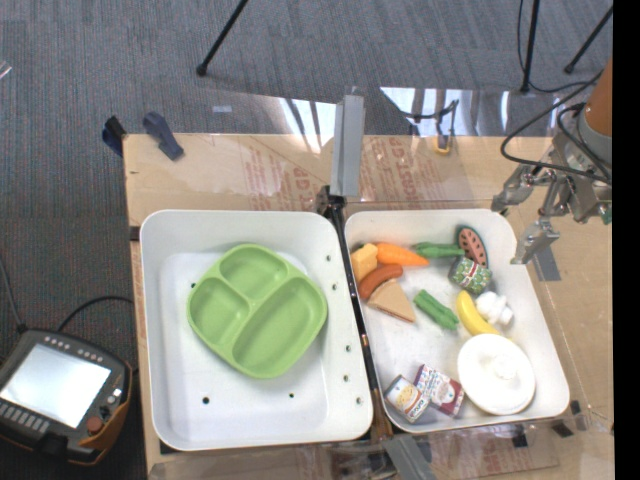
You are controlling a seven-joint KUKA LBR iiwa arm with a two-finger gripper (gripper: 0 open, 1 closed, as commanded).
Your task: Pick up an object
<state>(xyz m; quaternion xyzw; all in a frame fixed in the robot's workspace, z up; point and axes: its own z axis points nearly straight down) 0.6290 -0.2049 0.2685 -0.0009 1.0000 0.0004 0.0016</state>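
I see the end effector [540, 230] released, hovering beside the right bin [556, 363]; nothing grasped. The whole pick remains, I judge.

Over in the right bin [556, 363], a jumble of toy food. Up top, an orange carrot [402, 254] lies crosswise, touching a yellow piece [365, 260] at its left end, with a brown sausage [380, 279] just below. A tan wedge [393, 303] sits under that. Green pods [437, 251] point toward a watermelon slice [471, 243]; a green-labelled can [469, 274] lies tipped beside a second green pod [436, 309]. A banana [472, 313] touches a white round lid [496, 372]. Two small cartons [425, 392] lie at the front edge.
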